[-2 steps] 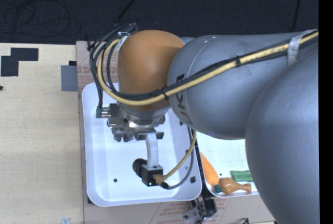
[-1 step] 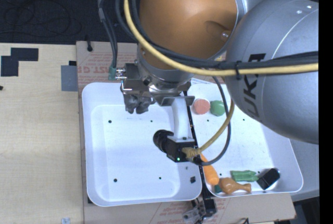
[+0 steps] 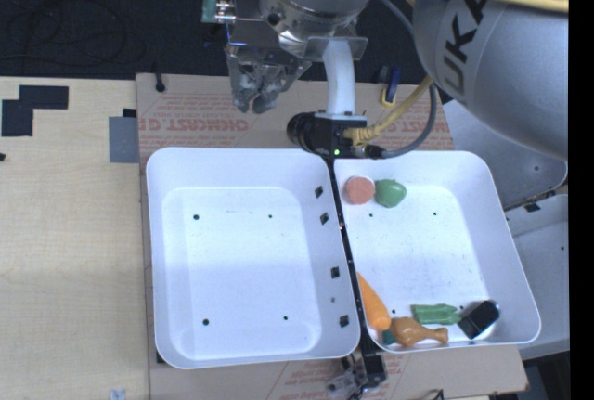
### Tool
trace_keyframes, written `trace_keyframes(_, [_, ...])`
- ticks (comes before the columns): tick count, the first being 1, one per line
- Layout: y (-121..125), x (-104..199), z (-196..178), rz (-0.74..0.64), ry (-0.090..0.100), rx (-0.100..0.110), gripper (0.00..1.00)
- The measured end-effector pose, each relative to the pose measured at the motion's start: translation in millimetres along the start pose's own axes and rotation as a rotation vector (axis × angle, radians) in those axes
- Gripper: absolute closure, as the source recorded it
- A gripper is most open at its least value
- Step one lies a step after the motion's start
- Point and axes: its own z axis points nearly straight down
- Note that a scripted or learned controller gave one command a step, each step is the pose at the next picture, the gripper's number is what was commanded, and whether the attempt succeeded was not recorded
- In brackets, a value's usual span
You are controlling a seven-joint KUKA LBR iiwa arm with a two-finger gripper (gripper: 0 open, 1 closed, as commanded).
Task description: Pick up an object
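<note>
**Candidate objects for the pick, and how each may be expected to handle**

The arm (image 3: 483, 27) is seen at upper right, its pincer (image 3: 263, 90) raised above the bench (image 3: 56, 231), behind the far rim of the left bin (image 3: 158, 259). Nothing is seen between the tips, which appear drawn close together; whether the pincer is fully clenched cannot be told from this view.

All the candidates lie in the right bin (image 3: 506, 231), well apart from the pincer. Near the front rim a carrot (image 3: 373, 302) lies along the divider wall; just beside it are a tan piece (image 3: 418, 331), a green piece (image 3: 434, 314) and a black block (image 3: 479, 319), crowded together in the front corner. At the far end, close to the divider, a pink round piece (image 3: 359, 190) and a green round piece (image 3: 391, 193) sit touching or nearly so.

All are judged to be small, light toy items, probably of stiff, smooth plastic, hence liable to slip or roll. The carrot is best taken across its thick middle, though the wall beside it leaves little room for a finger. The round pieces offer the freer approach; a grip across the widest part of the green one, on the side away from its neighbour, is judged the most secure.
</note>
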Motion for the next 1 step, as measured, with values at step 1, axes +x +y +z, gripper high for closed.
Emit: trace_keyframes(1, [-87.2,-26.0,-38.1,-0.004,0.0,0.007,1.0])
